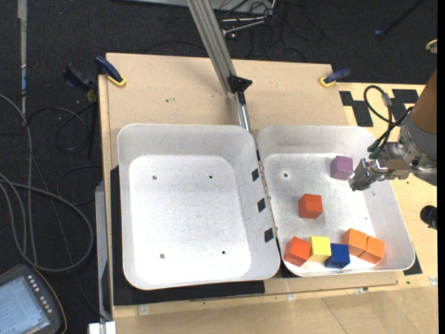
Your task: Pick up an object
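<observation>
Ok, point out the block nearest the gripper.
The purple block, just left of the gripper in the right bin. The orange, yellow and blue blocks all lie farther toward the bin's front.

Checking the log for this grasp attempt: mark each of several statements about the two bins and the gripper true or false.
1. All the blocks lie in the right bin. True.
2. The purple block sits in the left bin. False: it is in the right bin, beside the gripper.
3. The yellow block lies between an orange block and the blue block. True.
4. The gripper hovers over the left bin. False: it is over the right bin.
</observation>
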Tool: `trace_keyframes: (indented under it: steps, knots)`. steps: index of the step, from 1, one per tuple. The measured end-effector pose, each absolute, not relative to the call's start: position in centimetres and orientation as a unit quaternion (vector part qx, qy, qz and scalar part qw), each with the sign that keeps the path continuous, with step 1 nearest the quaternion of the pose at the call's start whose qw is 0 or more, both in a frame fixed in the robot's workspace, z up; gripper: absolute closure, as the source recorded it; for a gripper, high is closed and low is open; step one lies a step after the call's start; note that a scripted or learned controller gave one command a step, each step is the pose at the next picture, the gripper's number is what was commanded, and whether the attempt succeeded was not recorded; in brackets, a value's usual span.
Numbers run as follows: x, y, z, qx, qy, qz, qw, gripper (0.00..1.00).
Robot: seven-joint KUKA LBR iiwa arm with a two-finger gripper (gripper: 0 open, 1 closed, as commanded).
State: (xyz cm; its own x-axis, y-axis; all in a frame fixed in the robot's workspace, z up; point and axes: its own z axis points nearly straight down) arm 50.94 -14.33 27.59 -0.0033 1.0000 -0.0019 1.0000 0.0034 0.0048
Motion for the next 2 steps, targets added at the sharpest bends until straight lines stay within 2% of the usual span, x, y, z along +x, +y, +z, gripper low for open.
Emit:
trace_keyframes:
  steps: [1, 2]
  knots:
    - [53.3, -9.3, 25.9, 0.704, 0.710, 0.0002, -0.001, 1.00]
    - [55.3, -4.5, 26.4, 0.704, 0.710, 0.0013, 0.001, 1.00]
